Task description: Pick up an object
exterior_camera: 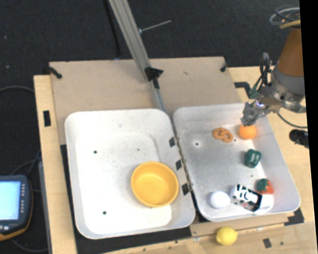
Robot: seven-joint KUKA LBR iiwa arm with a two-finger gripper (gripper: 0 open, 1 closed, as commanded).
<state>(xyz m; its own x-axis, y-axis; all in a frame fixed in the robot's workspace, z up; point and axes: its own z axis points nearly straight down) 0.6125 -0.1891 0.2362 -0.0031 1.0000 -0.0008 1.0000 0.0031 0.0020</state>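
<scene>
You have nothing lifted yet, so judge this as the approach step of the pick. Taking the orange ball (247, 132) as your landmark and reading across from the left: far to its left sits the yellow bowl (154, 183) in the left bin (83, 129), well apart from everything else; closer in, just left of the ball and inside the right bin (202, 120), lies a small brown pretzel-shaped piece (222, 134). Below the ball and a little to the left rests a white ball (219, 199), with a black-and-white toy (246, 196) beside it, and outside the bin, on the bench below that, a lemon (226, 236). Directly below the ball is a dark green object (252, 158), and lower still a small red and green one (265, 186). The gripper (251, 113) hangs just above the ball, seemingly near or touching its top, though you cannot tell from this slant whether it is released or clenched, and nothing is visibly grasped. Your likeliest target is that ball; the next move probably calls for a descent centred over it, straddling it cleanly, since a round thing will roll off toward the pretzel piece if caught off-centre
</scene>
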